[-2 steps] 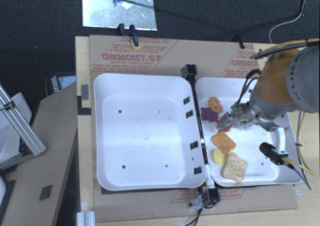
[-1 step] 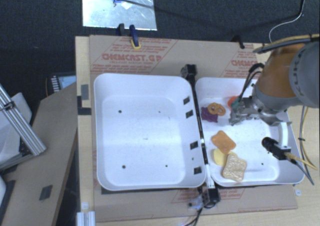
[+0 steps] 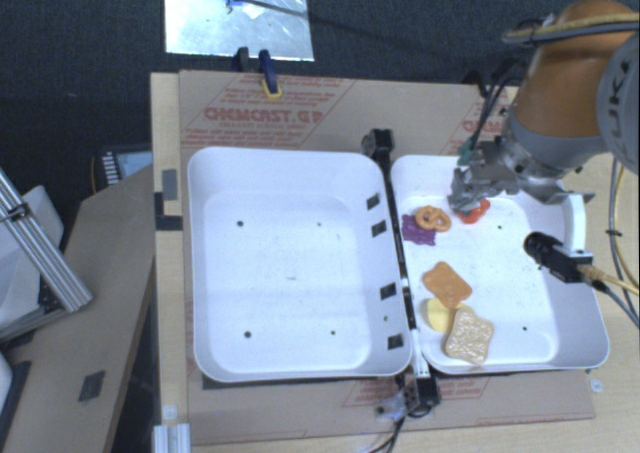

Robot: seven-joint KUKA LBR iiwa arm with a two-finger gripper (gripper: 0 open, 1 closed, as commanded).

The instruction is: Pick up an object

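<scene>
Gripper: the grey two-finger gripper (image 3: pixel 468 199) of the orange-banded arm (image 3: pixel 575 81) hangs low in the right-hand shallow white bin (image 3: pixel 575 341), in its far half, with the tips down at the bin floor.

Hand state: cannot tell; from this slant the tool's body hides the tips, so whether they stand apart or together is not shown.

Task's thing: a small flat red-orange piece (image 3: pixel 477 210) lies directly under and just beside the gripper, poking out on its near side, touching or almost touching the tool.

Beside the gripper: a brown pretzel-shaped toy (image 3: pixel 432 218) lies just to its left in the view, resting partly on a flat purple piece (image 3: pixel 415 231).

Nearer the camera than the gripper: an orange-brown rectangular cracker-like piece (image 3: pixel 446 284), a pale yellow rounded piece (image 3: pixel 437 315) and a tan slice of toy bread (image 3: pixel 469 336) sit together, well apart from the tool.

Far from the gripper: the left-hand white bin (image 3: pixel 290 271) lies across the divider.

Step in hand: by the look of it, the descent onto the red-orange piece, at or near the point of grasp; no lift is under way, and nothing shows the piece is held.

Next move calls for: a firm closing around the thin piece without nudging the pretzel, then a straight lift; a flat thing on a smooth floor may well slip out.
</scene>
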